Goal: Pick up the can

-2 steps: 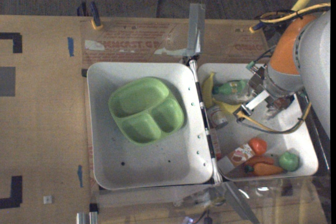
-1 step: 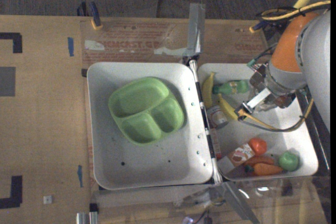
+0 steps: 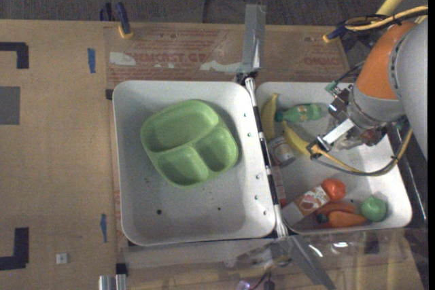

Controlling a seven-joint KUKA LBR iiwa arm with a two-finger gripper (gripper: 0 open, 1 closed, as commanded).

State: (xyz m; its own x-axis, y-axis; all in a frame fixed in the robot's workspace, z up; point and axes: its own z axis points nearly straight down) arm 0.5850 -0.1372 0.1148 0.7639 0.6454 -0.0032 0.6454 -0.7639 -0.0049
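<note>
The can (image 3: 281,149) is a small grey metal cylinder in the right bin (image 3: 401,210), close to its left wall. A yellow banana (image 3: 296,141) lies against the can's upper right side. My gripper (image 3: 355,138) hangs over the middle of the right bin, to the right of the can and apart from it, with the grey and orange wrist above it. Nothing shows in its grasp.
The right bin also holds a second banana (image 3: 270,115), a green bottle (image 3: 303,112), a red-capped bottle (image 3: 318,197), a carrot (image 3: 345,219) and a green apple (image 3: 374,208). A green divided plate (image 3: 189,142) sits in the left bin (image 3: 197,214).
</note>
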